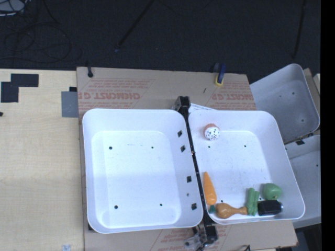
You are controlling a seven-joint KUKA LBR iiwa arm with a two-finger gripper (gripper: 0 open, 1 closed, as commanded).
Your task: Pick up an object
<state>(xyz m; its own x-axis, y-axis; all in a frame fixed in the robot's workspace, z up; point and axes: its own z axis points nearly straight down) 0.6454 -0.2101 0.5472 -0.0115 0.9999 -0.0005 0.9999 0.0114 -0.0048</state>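
Observation:
The right bin (272, 140) holds several small objects. A white ball with dark dots and a pink top (211, 133) lies near its far left corner. An orange carrot-shaped piece (209, 188) lies along the bin's left wall. At the near edge lie an orange gourd-shaped piece (230, 210), a green ridged stick (253, 201), a green rounded lump (271, 191) and a black block (269, 208), close together.
The left bin (94, 140) stands beside the right one, joined by a black clip strip (188, 156). Both rest on a cardboard sheet (157, 90) on a wooden bench. A grey metal panel (285, 101) stands at the right.

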